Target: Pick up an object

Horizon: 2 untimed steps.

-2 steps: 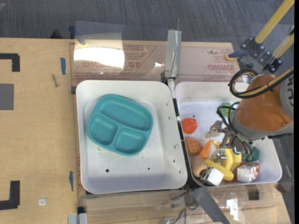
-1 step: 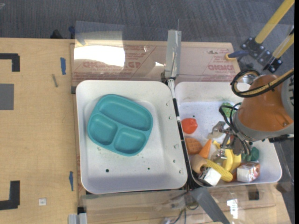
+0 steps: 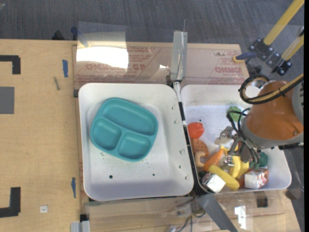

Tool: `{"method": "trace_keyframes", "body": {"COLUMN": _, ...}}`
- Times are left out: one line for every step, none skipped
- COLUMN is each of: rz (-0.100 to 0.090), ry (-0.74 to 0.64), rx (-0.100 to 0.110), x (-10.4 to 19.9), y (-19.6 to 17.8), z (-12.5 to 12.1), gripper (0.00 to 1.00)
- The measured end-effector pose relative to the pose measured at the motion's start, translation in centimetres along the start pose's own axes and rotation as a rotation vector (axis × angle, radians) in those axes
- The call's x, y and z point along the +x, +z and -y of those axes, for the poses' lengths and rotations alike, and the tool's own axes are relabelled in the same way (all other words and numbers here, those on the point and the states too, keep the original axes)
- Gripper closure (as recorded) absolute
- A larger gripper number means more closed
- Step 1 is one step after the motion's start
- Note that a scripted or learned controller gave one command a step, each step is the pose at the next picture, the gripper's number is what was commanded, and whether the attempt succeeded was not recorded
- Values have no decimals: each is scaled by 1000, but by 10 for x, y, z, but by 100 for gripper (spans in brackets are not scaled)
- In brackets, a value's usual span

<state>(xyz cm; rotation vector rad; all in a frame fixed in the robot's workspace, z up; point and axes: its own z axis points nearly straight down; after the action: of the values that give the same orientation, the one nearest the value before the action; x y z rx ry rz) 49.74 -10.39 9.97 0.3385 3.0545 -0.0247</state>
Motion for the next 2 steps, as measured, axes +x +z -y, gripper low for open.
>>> {"method": "trace_keyframes", "body": {"rz": -47, "ry": 30, "rx": -6, "x": 6, "y": 9, "z": 32, "gripper": 0}}
{"method": "trace_keyframes", "body": {"rz": -50, "ry": -73, "rx": -9, "x": 9, "y": 8, "z": -4, "gripper": 0}}
